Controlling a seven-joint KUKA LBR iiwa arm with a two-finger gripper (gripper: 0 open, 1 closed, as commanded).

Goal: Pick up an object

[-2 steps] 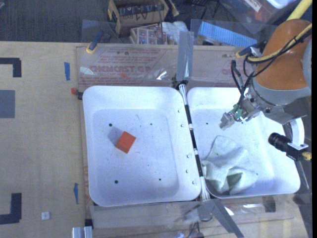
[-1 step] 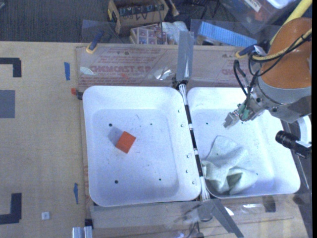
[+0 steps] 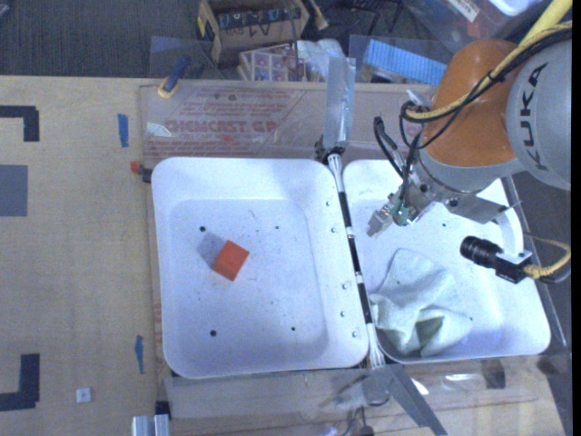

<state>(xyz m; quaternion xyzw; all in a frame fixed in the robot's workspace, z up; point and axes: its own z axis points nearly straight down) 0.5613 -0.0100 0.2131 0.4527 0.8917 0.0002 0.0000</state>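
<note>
A pale wooden desk (image 3: 73, 271) fills the left and near side, marked with black corner brackets (image 3: 23, 121) and short blue tape strips (image 3: 123, 130). Beyond its far edge lies dark grey floor (image 3: 91, 16), cluttered with an open cardboard box (image 3: 250, 16), cables and a blue-and-white package (image 3: 399, 62). Light is even and diffuse.

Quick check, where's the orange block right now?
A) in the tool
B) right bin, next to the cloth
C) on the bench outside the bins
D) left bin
D: the orange block lies on the floor of the left bin, while the tool hangs over the right bin above the cloth.
</note>
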